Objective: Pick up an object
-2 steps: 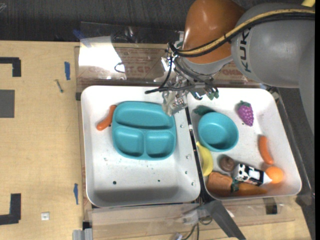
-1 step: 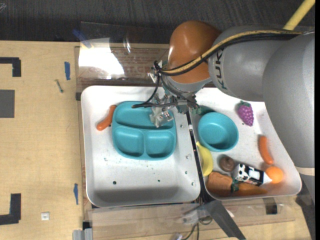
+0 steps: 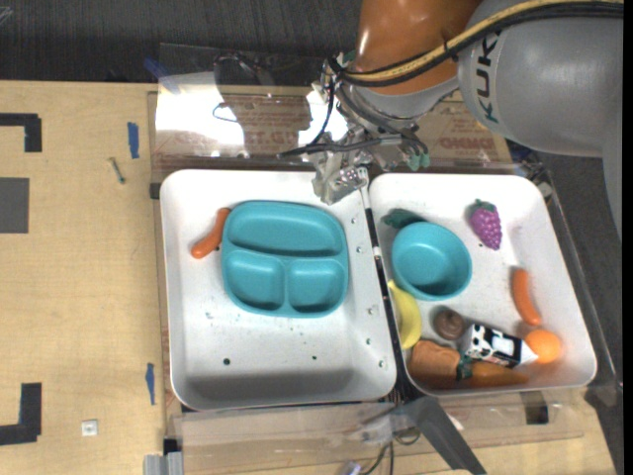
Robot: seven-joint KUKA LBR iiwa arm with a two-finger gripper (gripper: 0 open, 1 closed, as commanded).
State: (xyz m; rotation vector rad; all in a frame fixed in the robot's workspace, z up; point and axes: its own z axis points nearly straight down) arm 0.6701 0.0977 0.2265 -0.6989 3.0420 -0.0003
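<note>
My gripper (image 3: 339, 181) hangs over the back rim between the two bins, above the far edge of the left bin (image 3: 188, 295). Its metal fingers look close together and nothing shows between them. In the left bin lie a teal divided plate (image 3: 286, 255) and an orange carrot-like piece (image 3: 208, 236) at the plate's left. The right bin (image 3: 569, 295) holds a teal bowl (image 3: 430, 258), purple grapes (image 3: 485, 224), an orange sausage (image 3: 525, 296), a banana (image 3: 405, 315), a brown round piece (image 3: 450, 323), a black-and-white toy (image 3: 492, 344), an orange (image 3: 543, 345) and a brown bread-like piece (image 3: 433, 360).
The arm's grey body and orange band (image 3: 415, 28) cover the back right of the scene, with cables trailing to the wrist. A shiny transparent sheet (image 3: 237, 122) lies behind the left bin. The wooden bench top (image 3: 69, 265) stretches to the left.
</note>
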